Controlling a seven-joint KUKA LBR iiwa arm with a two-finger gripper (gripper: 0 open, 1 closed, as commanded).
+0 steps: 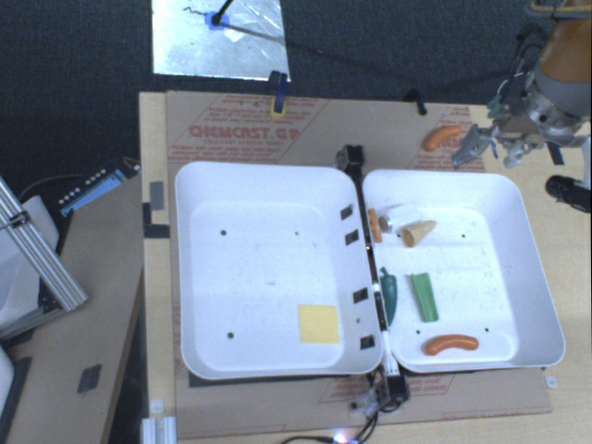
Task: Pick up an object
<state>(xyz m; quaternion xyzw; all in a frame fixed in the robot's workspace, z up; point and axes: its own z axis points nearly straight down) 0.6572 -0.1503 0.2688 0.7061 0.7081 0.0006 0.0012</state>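
From my seat I see a brown cardboard sheet (pixel 240 128) with red lettering lying on the counter (pixel 102 285). On it sit a white bin (pixel 268 248) and a second white bin (pixel 490 248), touching along a seam lined with black clips (pixel 351 213). A blue-and-yellow clamp (pixel 277 95) grips the sheet's far edge. Beyond it, a silvery sheet (pixel 222 44) lies on dark carpet (pixel 74 63).

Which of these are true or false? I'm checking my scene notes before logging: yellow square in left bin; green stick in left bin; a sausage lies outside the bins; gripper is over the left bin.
1. The yellow square lies in the left bin. True.
2. The green stick lies in the left bin. False: it is in the right bin.
3. A sausage lies outside the bins. True.
4. The gripper is over the left bin. False: it is beyond the right bin's far edge.
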